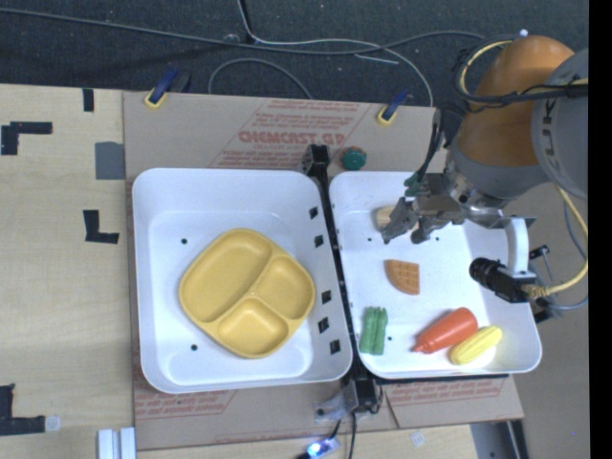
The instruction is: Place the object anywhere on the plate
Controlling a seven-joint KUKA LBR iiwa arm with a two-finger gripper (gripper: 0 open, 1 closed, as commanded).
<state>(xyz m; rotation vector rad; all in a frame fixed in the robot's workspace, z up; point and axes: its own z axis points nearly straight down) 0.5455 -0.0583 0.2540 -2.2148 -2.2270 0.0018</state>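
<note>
Plastic toy food fills the right bin (497, 357); the waffle (404, 276) just below the gripper (402, 226) looks light, stiff and flat, best pinched across its edges. Gripper state: cannot tell. The yellow plate (247, 293) waits left.

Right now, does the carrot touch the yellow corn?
Touching. In the camera view the carrot lies against the yellow corn in the right bin, with no white floor visible between them.

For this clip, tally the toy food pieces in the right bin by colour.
Orange: 2, carrot and waffle piece
Green: 1, bean bundle
Yellow: 1, corn-like piece
Tan: 1, piece by the gripper, partly hidden
Total: 5
</note>
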